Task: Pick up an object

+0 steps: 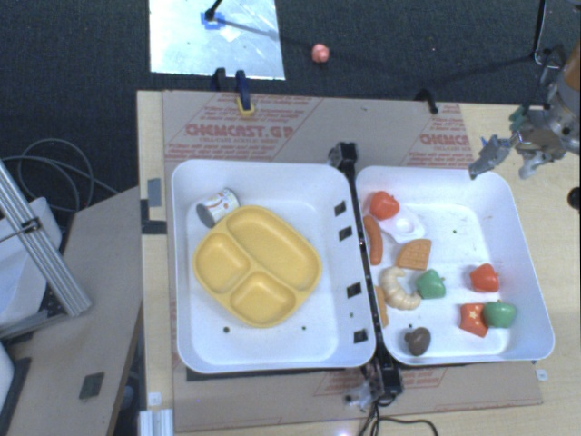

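Observation:
The right bin (pixel 526 271) holds several toy foods: a red tomato (pixel 383 205), a sausage (pixel 372 236), a tan cracker (pixel 415 254), a pale croissant (pixel 399 289), a green pepper (pixel 430 284), a red piece (pixel 484 278), a red and a green piece (pixel 487 316) side by side, and a brown piece (pixel 417 341). My gripper (pixel 506 160) hangs above the bin's far right corner. It is open, with its fingers spread and nothing between them. It is well apart from every toy.
The left bin (pixel 186 334) holds a yellow divided plate (pixel 257 263) and a small tipped can (pixel 216 207). A black divider (pixel 359 243) runs between the bins. A small pink ball (pixel 320 53) lies on the dark floor beyond the bench.

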### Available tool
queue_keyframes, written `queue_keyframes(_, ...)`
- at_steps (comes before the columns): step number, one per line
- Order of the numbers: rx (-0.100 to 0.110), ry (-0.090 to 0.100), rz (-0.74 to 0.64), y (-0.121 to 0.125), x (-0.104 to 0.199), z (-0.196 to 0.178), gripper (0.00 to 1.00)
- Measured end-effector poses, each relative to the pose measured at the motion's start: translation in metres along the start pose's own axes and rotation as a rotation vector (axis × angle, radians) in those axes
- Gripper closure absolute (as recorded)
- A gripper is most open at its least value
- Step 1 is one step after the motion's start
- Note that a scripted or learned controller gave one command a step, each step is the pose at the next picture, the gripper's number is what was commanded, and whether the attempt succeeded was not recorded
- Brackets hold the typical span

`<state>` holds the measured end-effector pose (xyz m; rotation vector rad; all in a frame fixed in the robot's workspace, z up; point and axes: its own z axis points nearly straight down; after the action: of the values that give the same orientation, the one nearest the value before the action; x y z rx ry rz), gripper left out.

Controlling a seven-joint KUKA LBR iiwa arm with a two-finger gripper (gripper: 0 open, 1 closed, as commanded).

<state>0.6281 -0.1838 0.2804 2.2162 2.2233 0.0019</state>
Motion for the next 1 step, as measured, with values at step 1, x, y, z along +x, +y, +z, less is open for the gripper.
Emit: queue_keyframes(1,0.019,0.007,0.002,-0.0621,0.0369,0.162,0.0)
